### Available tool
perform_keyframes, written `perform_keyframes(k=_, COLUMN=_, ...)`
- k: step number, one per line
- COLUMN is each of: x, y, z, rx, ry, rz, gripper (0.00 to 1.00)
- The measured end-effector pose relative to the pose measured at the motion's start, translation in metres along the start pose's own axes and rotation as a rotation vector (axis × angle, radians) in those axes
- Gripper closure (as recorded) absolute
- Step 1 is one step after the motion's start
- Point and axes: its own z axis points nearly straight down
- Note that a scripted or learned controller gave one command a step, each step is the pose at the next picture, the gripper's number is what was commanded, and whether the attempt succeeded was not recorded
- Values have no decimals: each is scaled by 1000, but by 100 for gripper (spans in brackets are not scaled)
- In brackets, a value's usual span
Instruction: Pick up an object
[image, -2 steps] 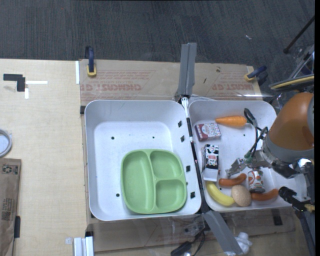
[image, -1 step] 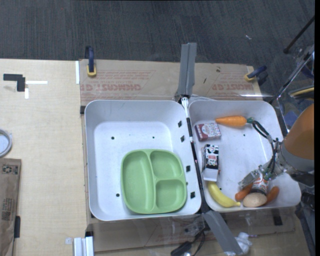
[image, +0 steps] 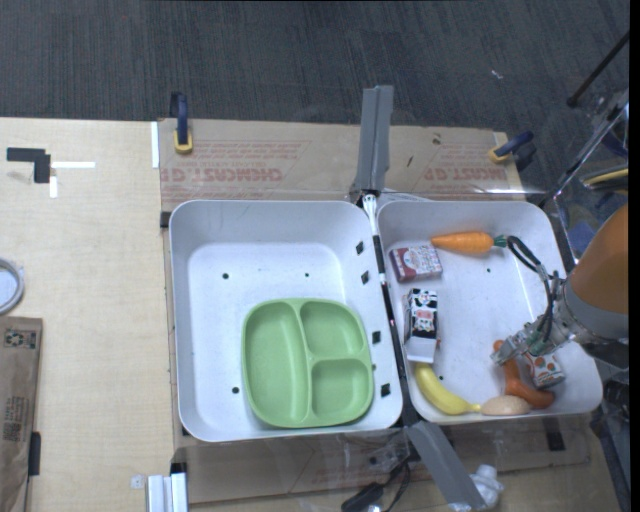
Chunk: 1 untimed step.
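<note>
The gripper (image: 528, 350) sits low in the right bin (image: 470, 222), lower right of the frame, touching a small carton (image: 546, 371) beside a sausage (image: 527, 390). Jaw state: cannot tell.

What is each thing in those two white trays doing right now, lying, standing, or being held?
Green divided plate: flat in the left bin, nothing in its compartments.
Carrot: lying on its side, right bin.
Red box: lying flat.
Small carton: lying flat.
Banana: lying by the near wall.
Gripper: low over small items in the right bin's corner; grip unclear.
</note>
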Motion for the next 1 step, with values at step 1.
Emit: perform_keyframes(k=1, x=25, y=68, z=-114, rx=7, ry=-3, rz=94, gripper=100)
